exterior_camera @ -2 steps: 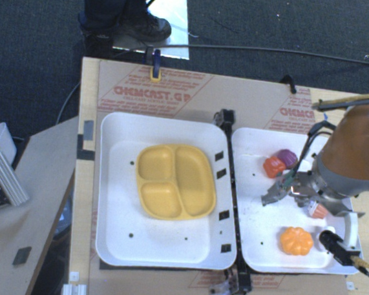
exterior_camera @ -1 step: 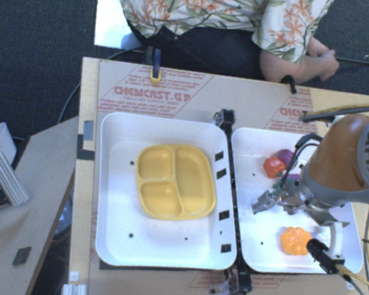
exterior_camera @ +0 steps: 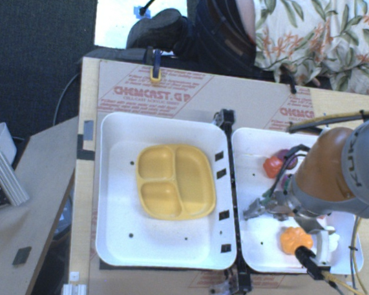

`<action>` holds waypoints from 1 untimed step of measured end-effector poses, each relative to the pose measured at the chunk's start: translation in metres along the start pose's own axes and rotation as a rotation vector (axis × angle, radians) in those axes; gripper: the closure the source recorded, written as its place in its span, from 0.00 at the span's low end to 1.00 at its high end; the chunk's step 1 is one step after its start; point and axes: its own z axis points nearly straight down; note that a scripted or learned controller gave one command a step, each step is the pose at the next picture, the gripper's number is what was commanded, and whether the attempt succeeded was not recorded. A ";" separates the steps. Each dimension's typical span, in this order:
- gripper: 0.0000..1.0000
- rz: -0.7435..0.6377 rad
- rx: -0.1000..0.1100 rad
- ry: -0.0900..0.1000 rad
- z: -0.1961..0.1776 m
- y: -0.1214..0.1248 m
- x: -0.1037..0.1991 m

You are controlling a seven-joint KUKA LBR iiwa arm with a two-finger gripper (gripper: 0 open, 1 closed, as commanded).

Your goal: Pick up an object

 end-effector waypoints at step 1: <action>1.00 0.000 -0.004 -0.001 -0.013 0.001 0.000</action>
